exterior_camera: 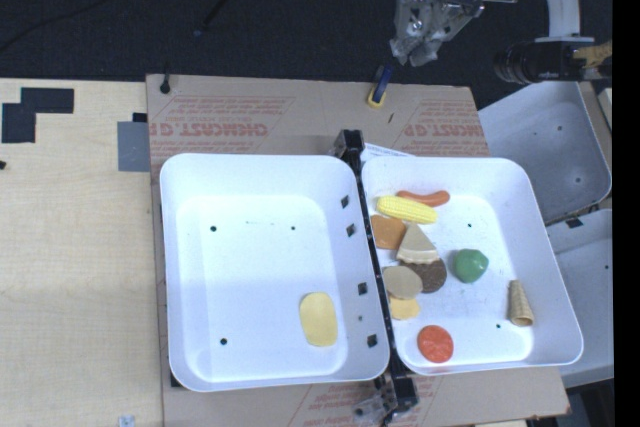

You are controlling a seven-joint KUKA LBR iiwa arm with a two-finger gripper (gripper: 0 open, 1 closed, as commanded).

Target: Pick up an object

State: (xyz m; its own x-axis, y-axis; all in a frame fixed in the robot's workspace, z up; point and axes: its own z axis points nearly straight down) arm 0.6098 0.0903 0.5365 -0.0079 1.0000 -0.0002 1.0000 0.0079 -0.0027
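Claw [414, 49] hangs beyond both bins, well above the crowded right bin [545, 245].

Cardboard sheet [250, 115] under 2 white bins [180, 215].

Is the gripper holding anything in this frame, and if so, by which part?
Nothing visible is held. The gripper hangs above the bench behind the bins, and no object shows between its fingertips.

Fixed overhead camera, slanted down, both bins [190, 177]
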